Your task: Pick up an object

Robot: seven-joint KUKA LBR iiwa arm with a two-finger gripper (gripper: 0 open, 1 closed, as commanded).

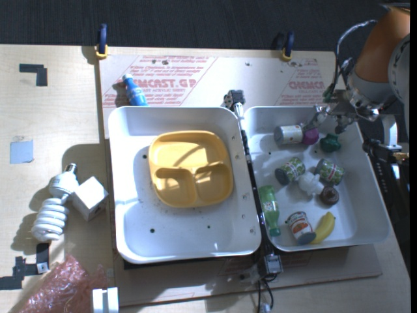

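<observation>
- Objects to pick from sit in the right bin (pixel 365 230): a grey can (pixel 288 134) with a purple piece (pixel 310 135) touching its end, a dark green lump (pixel 330 143), two small tins (pixel 291 170) and (pixel 330 171), a white crumpled piece (pixel 309 184), a brown round item (pixel 330 195), a green bottle (pixel 269 208), a red-and-white can (pixel 300 227) and a banana (pixel 324 227).
- Gripper (pixel 328 113) hangs over the far right part of that bin, above the purple piece and the green lump; whether its fingers are spread or pressed together cannot be told, and nothing is seen pinched in it.
- My reading: the pick has not been made yet, and the purple piece or green lump looks like the nearest target.
- Risk: those things lie close together, so a descent could land on two at once or nudge the grey can, which may roll.
- Risk: the target lies near the bin's far wall, so a finger might strike the rim.
- Left bin (pixel 127 175) holds a yellow divided tray (pixel 190 168).
- Outside the bins, on the bench, lie a spiral light bulb (pixel 53 210) and a white cube (pixel 90 195).
</observation>
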